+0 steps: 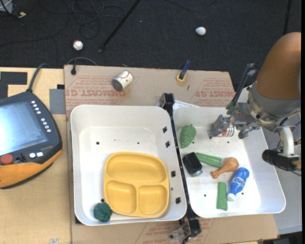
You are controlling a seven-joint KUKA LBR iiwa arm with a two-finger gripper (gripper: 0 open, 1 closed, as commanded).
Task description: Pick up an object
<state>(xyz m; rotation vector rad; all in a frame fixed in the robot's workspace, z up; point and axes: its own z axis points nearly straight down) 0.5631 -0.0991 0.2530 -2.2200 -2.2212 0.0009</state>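
My gripper point(222, 128) hangs over the upper middle of the right bin point(268, 197), below the grey wrist and orange band. A small red and white bit shows at its tip; I cannot tell if it is a held thing. In the right bin lie a bumpy green object point(187, 135) by the left wall, a black block point(192, 163), a long green piece point(209, 159), an orange-brown drumstick shape point(224, 167), a blue bottle point(238, 181) and a green stick point(222, 195). All of these lie below and left of the gripper.
The left bin point(91, 131) holds a yellow divided plate point(137, 184) and a dark green ball point(102, 211) at its front corner. A small can point(122, 80) and a blue and yellow tool point(183, 71) lie on the cardboard behind the bins. A control pendant point(18, 133) sits far left.
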